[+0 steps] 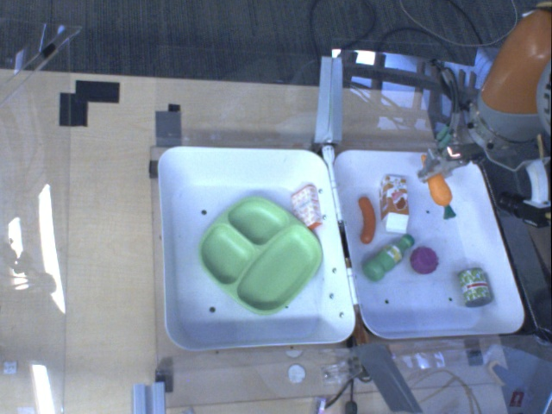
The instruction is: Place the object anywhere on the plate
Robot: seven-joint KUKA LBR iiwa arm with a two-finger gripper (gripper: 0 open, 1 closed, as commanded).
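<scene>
Your gripper (437, 169), whose grip I cannot tell, hovers touching the carrot (441, 191) (likely light, hard, slippery plastic); grasp its middle, plate (261, 254) at nine o'clock.

Dark grey carpet floor (216, 15) across top, thin black cables (362, 11) looping on it. Pale wooden bench (86, 257) below — clear glossy sheet over its left part, bright window-like glare (43, 222) on it. Black L-shaped marker (86, 100) near bench's far-left edge. Metal bracket (330, 102) rises between bins at far side — bright reflection (362, 57) beside it.
</scene>
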